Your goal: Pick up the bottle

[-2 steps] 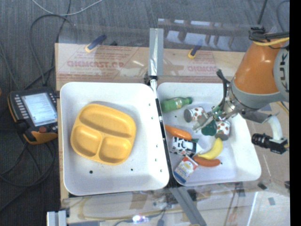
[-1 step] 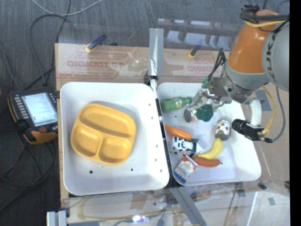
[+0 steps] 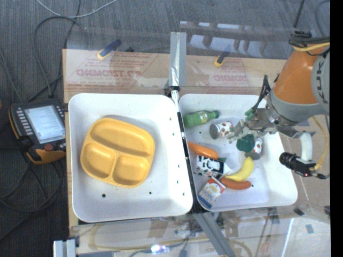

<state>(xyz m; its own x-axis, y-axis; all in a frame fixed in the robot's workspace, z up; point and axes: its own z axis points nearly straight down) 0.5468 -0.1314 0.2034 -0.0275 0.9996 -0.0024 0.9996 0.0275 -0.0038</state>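
Bottle (image 3: 200, 117) is lying on its side in the upper left corner of the right bin (image 3: 278, 197), cap end pointing right, body close to the divider wall between the two bins. Green, small, looks like plastic. Nothing on top of it; small can (image 3: 221, 129) sits just to its lower right, carrot (image 3: 202, 150) below it.

Gripper (image 3: 252, 123) is right of centre in that bin, over the green cup (image 3: 246, 143) area, well apart from the bottle. Can't tell whether it's released or clenched, too much clutter around the tip. Nothing visibly held.

Handling guess: light, stiff enough but thin-walled, smooth and round so it will roll or squirt out if pinched off-centre. Best to take it across the mid-body, jaws square to the long axis, not at the tapered neck. Wall on the left limits clearance on that side.

Writing: bottle label not readable at this size. Faded red print on the cardboard (image 3: 107, 74) above the bins, can't make it out reliably. Black and white carton (image 3: 208, 166) and small snack pack (image 3: 210, 193) in lower part of bin, text too small
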